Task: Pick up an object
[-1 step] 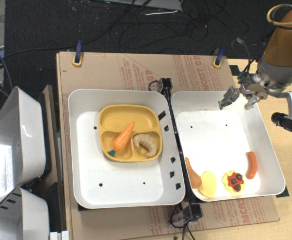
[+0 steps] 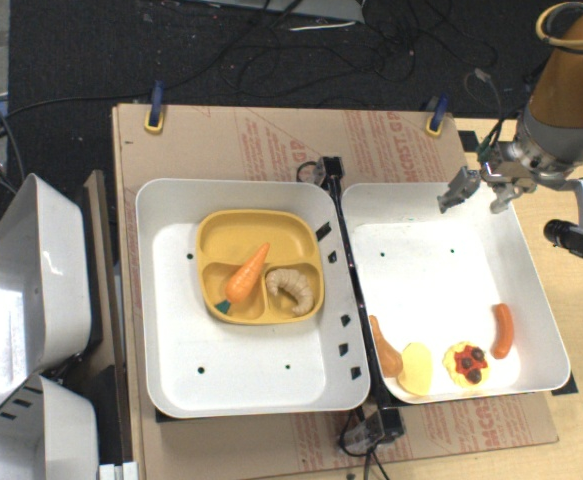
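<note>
My gripper (image 2: 479, 193) hangs over the far edge of the right bin (image 2: 441, 268), open, with nothing between its two fingers. At the near side of that bin lie a sausage (image 2: 502, 329), a small pizza piece (image 2: 468, 362), a yellow slice (image 2: 417, 366) and an orange drumstick-shaped piece (image 2: 383, 347). In the left bin (image 2: 171, 268) sits a yellow divided plate (image 2: 259, 230) with a carrot (image 2: 246, 273) and a beige shrimp (image 2: 292, 289) in its compartments. All of these lie well away from the gripper.
Black clips (image 2: 336, 268) line the seam between the bins. A white container (image 2: 31, 268) stands tilted at the left of the bench. Cables (image 2: 271, 48) run across the dark floor beyond. Yellow clamps (image 2: 154, 118) hold the board.
</note>
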{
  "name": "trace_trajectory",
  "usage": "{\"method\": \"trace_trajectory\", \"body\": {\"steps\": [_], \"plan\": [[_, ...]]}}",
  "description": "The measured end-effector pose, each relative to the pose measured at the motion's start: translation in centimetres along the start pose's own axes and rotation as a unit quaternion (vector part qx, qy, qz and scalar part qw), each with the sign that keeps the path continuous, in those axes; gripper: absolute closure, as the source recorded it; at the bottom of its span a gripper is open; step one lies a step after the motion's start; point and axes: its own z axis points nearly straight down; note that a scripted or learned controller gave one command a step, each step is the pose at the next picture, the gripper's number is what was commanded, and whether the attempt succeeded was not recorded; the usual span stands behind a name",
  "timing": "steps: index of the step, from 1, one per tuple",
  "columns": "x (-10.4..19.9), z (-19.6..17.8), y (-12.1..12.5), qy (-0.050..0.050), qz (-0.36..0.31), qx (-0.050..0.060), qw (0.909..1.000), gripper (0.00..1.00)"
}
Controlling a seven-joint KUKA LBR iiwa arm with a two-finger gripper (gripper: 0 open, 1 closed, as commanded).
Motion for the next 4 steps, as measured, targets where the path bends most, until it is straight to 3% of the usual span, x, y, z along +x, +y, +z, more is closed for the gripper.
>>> {"method": "trace_trajectory", "body": {"steps": [2,3,4], "plan": [[0.9,9.3,0.1,0.0,-0.001,0.002,1.0,0.0],[0.9,11.6,0.1,0.0,-0.001,0.001,1.0,0.0],[0.9,10.4,0.2,-0.001,-0.002,-0.001,1.0,1.0]]}}
